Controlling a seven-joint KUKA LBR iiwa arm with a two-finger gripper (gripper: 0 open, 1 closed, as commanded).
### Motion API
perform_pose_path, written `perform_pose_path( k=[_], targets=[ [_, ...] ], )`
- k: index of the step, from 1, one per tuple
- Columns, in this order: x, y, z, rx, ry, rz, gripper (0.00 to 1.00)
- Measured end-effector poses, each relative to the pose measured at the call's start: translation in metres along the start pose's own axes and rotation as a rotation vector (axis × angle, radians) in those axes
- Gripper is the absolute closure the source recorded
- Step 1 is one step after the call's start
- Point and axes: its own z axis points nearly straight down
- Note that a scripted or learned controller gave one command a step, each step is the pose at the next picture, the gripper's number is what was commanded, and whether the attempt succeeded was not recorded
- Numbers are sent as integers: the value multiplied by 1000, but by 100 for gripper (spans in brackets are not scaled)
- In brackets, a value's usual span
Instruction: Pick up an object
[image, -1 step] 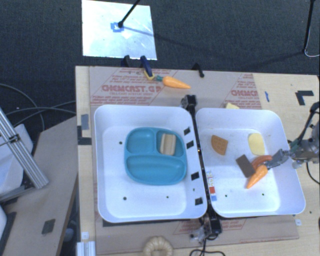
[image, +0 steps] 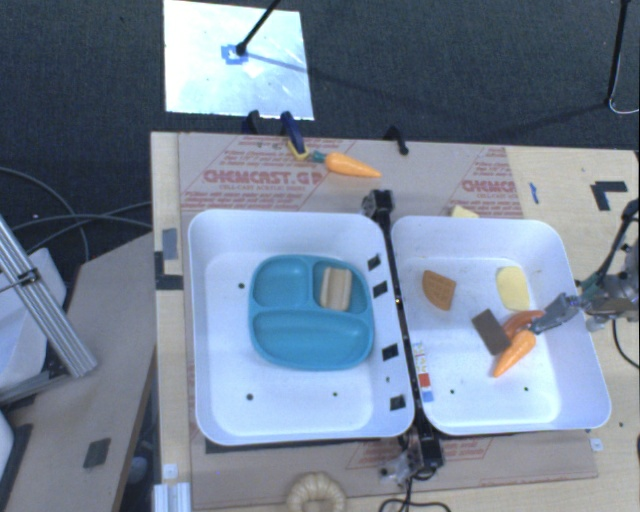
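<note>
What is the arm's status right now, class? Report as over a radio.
Pincer low in right bin, by the carrot. Nothing seen gripped. Brown block and yellow piece crowd it.

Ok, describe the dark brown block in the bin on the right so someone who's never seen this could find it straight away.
Start at the right-hand white bin of the two. Near its middle, right of the round tan cookie and below the pale yellow piece, lies the brown block, beside an orange carrot. It is the only dark, flat, rectangular thing there; its neighbours are orange, tan or yellow.
</note>
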Motion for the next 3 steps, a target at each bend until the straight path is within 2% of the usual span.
perform_pose_path(
  k=[2,3],
  targets=[
    [5,9,123,5,3,1,0],
    [5,10,137,2,1,2,0]
  ],
)
